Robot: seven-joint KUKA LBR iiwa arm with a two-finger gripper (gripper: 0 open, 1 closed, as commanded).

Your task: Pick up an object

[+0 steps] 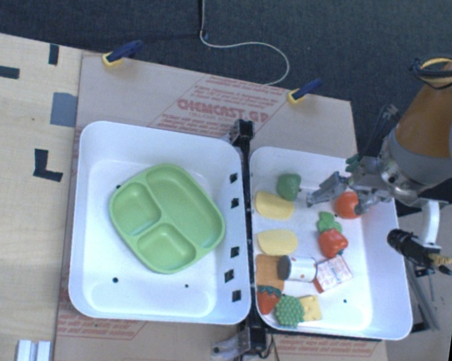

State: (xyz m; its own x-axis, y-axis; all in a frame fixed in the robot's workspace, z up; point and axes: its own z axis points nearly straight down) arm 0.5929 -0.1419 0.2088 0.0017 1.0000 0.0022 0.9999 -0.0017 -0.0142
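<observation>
Hovering over the right shallow white bin, two-finger pincer with fingers spread, small round red tomato-like toy just beside its right fingertip, not between the fingers, green lumpy toy to its left, green divided plate in left bin.

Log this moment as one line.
gripper: over right bin | beside red tomato | grasp unconfirmed | green tray: left bin
</observation>
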